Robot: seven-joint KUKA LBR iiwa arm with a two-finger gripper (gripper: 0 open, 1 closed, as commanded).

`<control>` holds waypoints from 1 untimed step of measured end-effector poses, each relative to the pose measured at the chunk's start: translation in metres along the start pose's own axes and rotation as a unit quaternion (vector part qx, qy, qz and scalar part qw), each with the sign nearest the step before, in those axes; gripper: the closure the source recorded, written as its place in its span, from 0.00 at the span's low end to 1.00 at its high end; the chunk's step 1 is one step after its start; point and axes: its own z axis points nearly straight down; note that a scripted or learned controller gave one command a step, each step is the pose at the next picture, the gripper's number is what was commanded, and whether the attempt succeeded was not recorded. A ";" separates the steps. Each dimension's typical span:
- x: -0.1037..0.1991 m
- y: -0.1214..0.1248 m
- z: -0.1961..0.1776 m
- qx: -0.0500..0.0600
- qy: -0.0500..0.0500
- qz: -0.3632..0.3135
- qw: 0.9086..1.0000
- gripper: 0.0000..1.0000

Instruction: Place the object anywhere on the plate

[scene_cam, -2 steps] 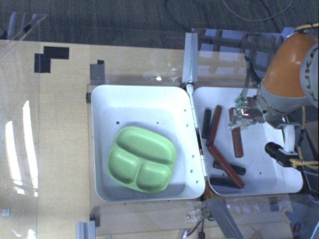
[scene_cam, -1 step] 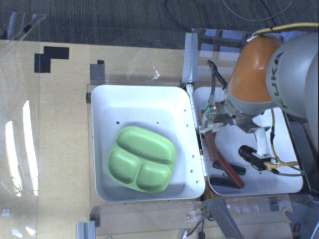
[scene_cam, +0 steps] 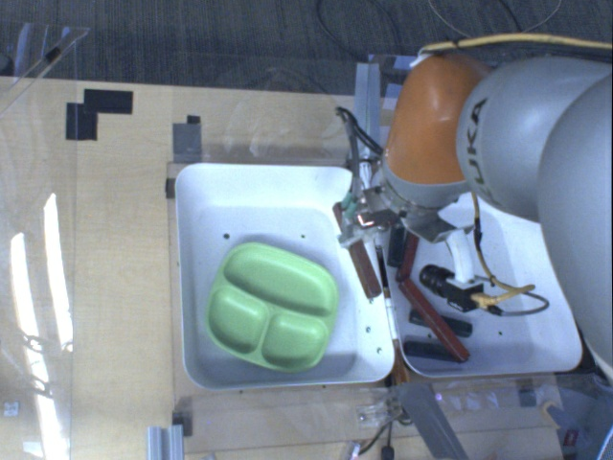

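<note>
A light green plate (scene_cam: 273, 305) with three compartments lies in the left white bin (scene_cam: 206, 199), toward its front. My gripper (scene_cam: 368, 226) hangs over the wall between the two bins, to the right of the plate and apart from it. A reddish-brown bar (scene_cam: 364, 264) slants down from just beneath the gripper along the left bin's right edge. Whether it is held cannot be told. Nothing rests on the plate.
The right white bin (scene_cam: 536, 353) holds a second reddish-brown bar (scene_cam: 437, 322) and a flat black piece (scene_cam: 429, 351) near its front. The grey arm with its orange band (scene_cam: 431, 123) covers the back of that bin. Wooden bench lies to the left.
</note>
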 end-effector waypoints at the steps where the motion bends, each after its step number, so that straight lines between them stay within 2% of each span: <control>1: 0.077 -0.035 0.041 0.002 0.000 0.008 1.000 1.00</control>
